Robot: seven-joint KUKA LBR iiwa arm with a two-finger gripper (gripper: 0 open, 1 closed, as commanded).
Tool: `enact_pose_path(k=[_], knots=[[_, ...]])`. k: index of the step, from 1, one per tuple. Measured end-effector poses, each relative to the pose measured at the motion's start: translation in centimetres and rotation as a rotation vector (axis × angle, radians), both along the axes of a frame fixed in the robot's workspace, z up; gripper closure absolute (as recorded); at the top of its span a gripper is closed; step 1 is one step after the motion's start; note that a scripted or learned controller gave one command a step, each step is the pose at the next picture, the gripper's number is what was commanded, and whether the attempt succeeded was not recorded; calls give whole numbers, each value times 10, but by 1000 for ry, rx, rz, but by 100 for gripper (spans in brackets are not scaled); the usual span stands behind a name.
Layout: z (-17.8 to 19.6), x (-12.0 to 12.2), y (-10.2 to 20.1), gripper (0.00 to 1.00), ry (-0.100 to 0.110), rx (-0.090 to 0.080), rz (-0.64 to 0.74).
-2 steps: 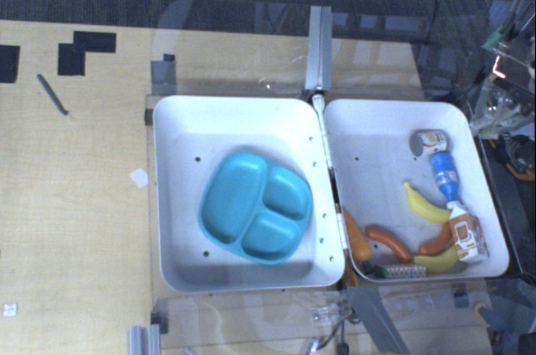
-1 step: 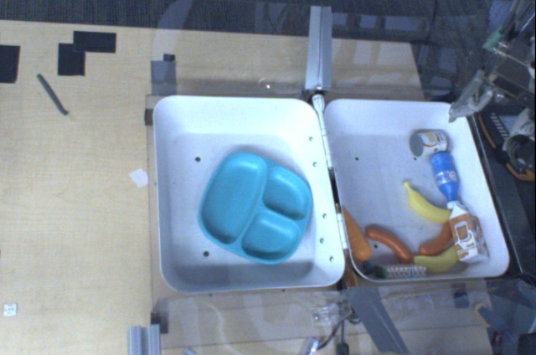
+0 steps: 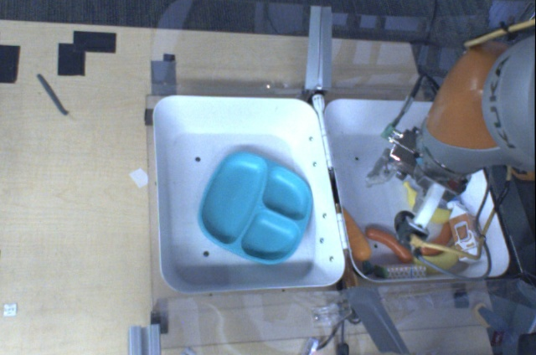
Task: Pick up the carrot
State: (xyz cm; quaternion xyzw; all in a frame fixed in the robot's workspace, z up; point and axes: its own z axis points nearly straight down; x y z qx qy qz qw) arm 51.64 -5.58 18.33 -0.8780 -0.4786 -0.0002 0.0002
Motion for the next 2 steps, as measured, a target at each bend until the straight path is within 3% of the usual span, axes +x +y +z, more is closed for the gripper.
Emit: enact_pose_path(k=[1, 2], knots=[[171, 51, -29, 0, -4, 0, -307], [51, 13, 14, 0, -2, 0, -466]])
